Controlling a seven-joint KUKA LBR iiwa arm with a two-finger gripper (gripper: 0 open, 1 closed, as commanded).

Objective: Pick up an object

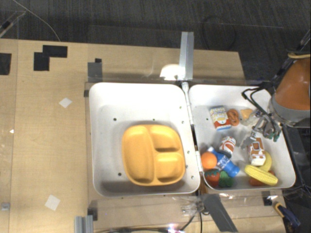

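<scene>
1. We saw the claw point(263, 128) hanging low in the right bin point(289, 176), on the far side of the corn cob point(261, 174) from us. Honestly we couldn't tell whether it was spread or pinched, too much clutter around it.
2. The nearest pickable thing was the small carton point(256, 151), wedged between the claw and the corn cob, touching a banana point(267, 162).
3. We figured a straight drop onto the carton's narrow sides was the way to go.
4. The can point(227, 145), left of the corn cob, sat well apart, so no worry there.
5. The yellow tray point(153, 154) lay far left of it all.
</scene>
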